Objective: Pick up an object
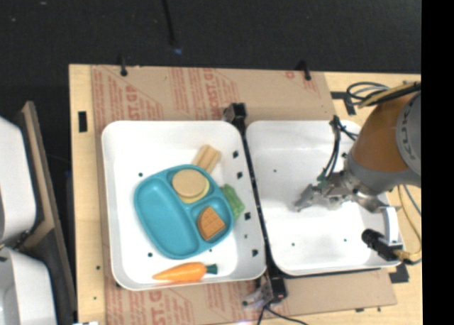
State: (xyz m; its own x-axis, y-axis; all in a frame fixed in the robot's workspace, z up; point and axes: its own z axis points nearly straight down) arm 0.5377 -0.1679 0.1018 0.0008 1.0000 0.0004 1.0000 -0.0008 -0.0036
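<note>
A pale wooden bench (85,174) stands on dark floor (213,11), white furniture (14,174) beside it.

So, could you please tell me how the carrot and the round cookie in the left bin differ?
The carrot is long, tapered and bright orange with a green end; the round cookie is a flat tan disc. The carrot lies on the bin floor near the front wall, while the cookie sits in a compartment of the blue tray. Both are in the left bin, apart from the gripper.
</note>
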